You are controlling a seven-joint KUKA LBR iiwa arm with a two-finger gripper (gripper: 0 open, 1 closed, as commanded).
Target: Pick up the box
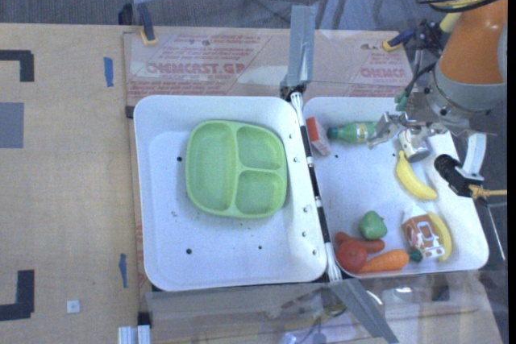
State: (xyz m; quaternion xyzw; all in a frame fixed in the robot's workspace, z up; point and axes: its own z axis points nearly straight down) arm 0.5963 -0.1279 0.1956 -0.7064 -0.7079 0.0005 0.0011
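Orange-and-white cardboard box (422, 236) lies flat on the floor of the right-hand shallow white bin (355, 189), down-frame of the yellow banana (414, 177) and a little apart from it. It sits close to the bin's lower right corner. A yellow item, too small for me to identify, rests against the side of the box away from the bin's middle.

The two-finger gripper (397, 130) hangs up-frame of the banana, near that fruit's upper tip, with the grey arm with its orange band (472, 52) leaning in from further up and to the right. Whether the gripper is spread wide or drawn narrow I cannot tell from where I stand; nothing of the box is in it.

A green plastic bottle (352, 130) lies on its side up and to the left of the banana, almost level with the gripper. Down-left of the banana sits a cluster: a green pepper (372, 225), a red tomato (351, 254) and an orange carrot (387, 260).

My reading is that the gripper stands over the wrong end of the bin. To reach the box it would have to cross over the banana, and the yellow neighbour pressed against the box leaves little room on that side.
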